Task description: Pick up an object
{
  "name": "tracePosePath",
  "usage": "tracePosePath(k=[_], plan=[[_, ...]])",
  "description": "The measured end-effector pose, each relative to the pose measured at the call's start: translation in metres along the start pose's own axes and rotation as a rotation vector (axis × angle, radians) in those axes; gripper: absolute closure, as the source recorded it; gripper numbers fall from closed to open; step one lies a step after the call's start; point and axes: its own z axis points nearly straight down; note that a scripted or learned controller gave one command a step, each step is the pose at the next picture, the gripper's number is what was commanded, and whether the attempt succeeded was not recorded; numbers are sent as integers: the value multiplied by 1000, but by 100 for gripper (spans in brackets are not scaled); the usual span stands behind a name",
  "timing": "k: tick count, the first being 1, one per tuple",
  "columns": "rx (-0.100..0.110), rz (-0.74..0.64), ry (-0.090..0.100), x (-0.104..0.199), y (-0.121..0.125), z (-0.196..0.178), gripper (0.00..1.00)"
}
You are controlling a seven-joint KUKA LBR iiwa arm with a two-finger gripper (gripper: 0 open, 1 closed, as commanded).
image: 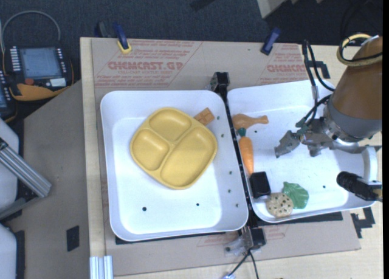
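My gripper (299,146) hangs over the middle of the right bin (316,98), open, with nothing between its fingers. To its left lie a tan drumstick (249,121) and an orange carrot (245,155) along the bin's left wall. A black block (259,183), a speckled cookie (279,205) and a green leafy piece (296,193) sit near the bin's front edge, below and left of the gripper. None of them touches the fingers.
The left bin (121,168) holds a yellow divided plate (174,148) with a small brown piece (204,116) at its upper right rim. The arm's grey body and orange band (360,95) cover the right bin's right side.
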Motion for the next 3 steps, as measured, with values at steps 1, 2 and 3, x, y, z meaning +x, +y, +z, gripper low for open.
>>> tracePosePath(k=[1, 2, 3], plan=[[3, 0, 1, 9, 1, 58, 0], [-4, 1, -1, 9, 2, 45, 100], [-9, 0, -3, 0, 3, -14, 100]])
